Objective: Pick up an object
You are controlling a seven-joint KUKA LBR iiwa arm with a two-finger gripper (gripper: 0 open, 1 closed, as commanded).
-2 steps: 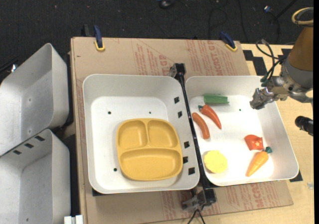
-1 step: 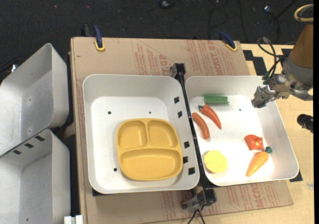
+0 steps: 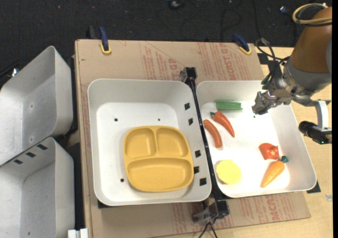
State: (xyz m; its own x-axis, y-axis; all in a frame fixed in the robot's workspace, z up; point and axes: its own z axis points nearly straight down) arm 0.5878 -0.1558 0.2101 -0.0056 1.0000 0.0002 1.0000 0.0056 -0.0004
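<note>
While the arm (image 3: 311, 46) reaches in from three o'clock, things stand thus:

Gripper (image 3: 262, 103): low over the right bin's far side, at about one o'clock of that bin; whether wide or narrow, I cannot tell; nothing seen between its tips.
Right bin (image 3: 296, 126): holds all the toy food.
Green piece (image 3: 228, 105): at twelve o'clock in the bin, near the gripper, at its nine o'clock.
Chili (image 3: 224, 122): just below the green piece.
Sausage (image 3: 213, 133): beside the chili, at its seven o'clock.
Yellow disc (image 3: 228, 172): at seven o'clock in the bin.
Red piece (image 3: 269, 150): at four o'clock.
Carrot (image 3: 273, 172): just below the red piece.
Left bin (image 3: 105, 99): holds a yellow tray (image 3: 157, 158).
</note>
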